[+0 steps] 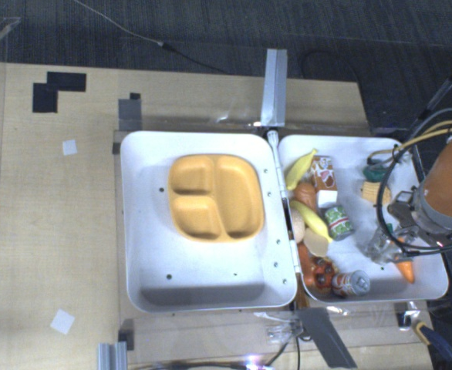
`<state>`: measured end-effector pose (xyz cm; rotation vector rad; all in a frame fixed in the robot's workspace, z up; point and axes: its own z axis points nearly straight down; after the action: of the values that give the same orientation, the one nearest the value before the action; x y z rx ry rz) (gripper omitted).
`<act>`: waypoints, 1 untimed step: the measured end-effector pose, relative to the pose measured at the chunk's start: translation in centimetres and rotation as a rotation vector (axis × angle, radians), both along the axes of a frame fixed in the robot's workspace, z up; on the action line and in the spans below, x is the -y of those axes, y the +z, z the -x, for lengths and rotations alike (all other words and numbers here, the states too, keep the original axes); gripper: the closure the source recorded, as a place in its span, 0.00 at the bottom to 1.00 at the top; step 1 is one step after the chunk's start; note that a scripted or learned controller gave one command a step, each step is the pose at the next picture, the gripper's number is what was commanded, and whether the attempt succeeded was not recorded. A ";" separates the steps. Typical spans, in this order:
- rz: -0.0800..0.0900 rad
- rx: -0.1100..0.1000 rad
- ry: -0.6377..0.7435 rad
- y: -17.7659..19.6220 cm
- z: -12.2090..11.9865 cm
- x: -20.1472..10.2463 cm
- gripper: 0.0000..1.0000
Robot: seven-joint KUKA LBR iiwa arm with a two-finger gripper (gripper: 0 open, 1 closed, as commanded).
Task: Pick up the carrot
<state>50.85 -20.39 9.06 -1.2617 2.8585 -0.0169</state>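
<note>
My gripper [384,247] hangs low in the right bin [434,287], though I cannot tell its state from here. The carrot [406,270] lies just beside it toward the bin's near corner, so I should centre over its thicker end and avoid the wall

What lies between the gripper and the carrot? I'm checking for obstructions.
Only bare white bin floor in the camera view; the gripper sits just left of the carrot.

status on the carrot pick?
Gripper low in right bin, finger state unclear. Carrot on bin floor just beside it, not visibly held. Food pile sits along bin's left side, clear of carrot.
</note>
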 end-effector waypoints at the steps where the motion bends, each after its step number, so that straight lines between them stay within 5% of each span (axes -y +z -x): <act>1: -0.001 -0.006 -0.071 5.7 0.1 0.1 1.00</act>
<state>50.77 -20.52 14.73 -1.1621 2.9062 -0.0124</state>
